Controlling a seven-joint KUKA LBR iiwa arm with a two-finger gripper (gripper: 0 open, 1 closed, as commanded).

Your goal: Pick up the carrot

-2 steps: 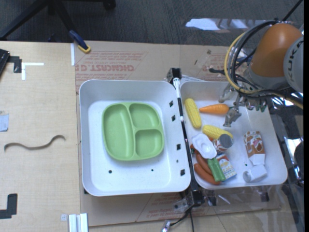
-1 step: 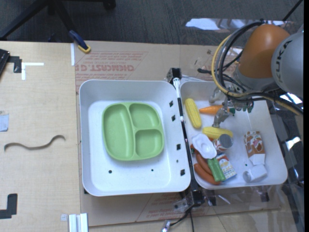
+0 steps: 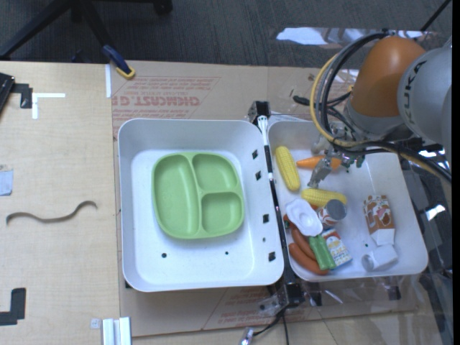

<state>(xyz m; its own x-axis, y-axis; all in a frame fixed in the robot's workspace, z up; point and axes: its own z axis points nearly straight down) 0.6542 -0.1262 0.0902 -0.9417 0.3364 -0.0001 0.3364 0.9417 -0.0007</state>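
The tool point(image 3: 329, 165) hovers at the carrot point(image 3: 309, 162), grip state unclear; next it must close and lift.

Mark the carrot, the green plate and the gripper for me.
carrot point(image 3: 308, 162): camera view, orange tip.
green plate point(image 3: 198, 194): camera view, ridge between compartments.
gripper point(image 3: 327, 169): camera view, between its fingertips.

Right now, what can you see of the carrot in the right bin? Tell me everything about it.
The carrot is a small orange piece, smooth and plastic-looking like a toy. It lies flat on the white floor of the right bin, near the far wall, pointing roughly left to right. Its left end is in the open just right of an upright-lying corn cob; its right end disappears under the gripper, which sits directly at it. Whether the carrot is held cannot be told.
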